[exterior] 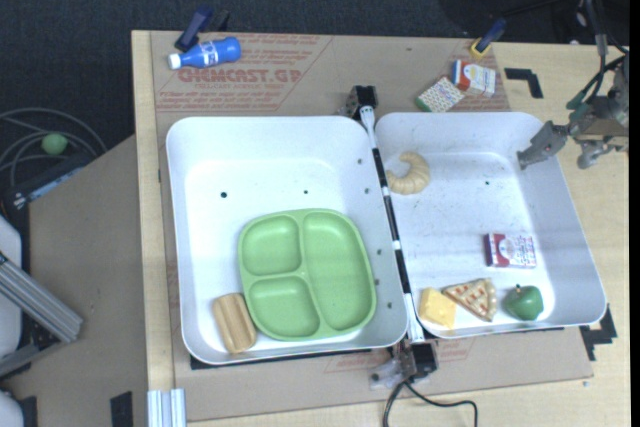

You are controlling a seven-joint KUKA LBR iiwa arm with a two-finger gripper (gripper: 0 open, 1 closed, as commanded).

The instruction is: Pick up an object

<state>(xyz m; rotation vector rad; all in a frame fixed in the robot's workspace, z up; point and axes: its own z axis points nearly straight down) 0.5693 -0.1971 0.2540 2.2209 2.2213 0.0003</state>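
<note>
The gripper sits at the far right rim of the right bin, up near that bin's back corner, with one grey finger reaching over the rim toward the bin's inside. Nothing lies between its fingers, but the view at this edge is too cluttered to say whether they are spread or closed, so I cannot tell their state. It seems to be well above the bin floor, though the slanted view makes height a guess.

Nearest to it, toward the front of the same bin, lies a small red and white carton. Further on from the gripper, along the front wall, a green apple, a pizza slice and a yellow cheese wedge sit in a row, close together. Across the bin from the gripper, against the divider, is a croissant.

Beyond the divider, the left bin holds a green sectioned plate and a tan bread piece just beside the plate's far corner.

As for progress, nothing is picked up yet: every object rests on a bin floor and the gripper touches none. What is left, by my judgement, is nearly everything: choosing a target, most likely the carton as the closest, lowering onto it, closing and lifting.
</note>
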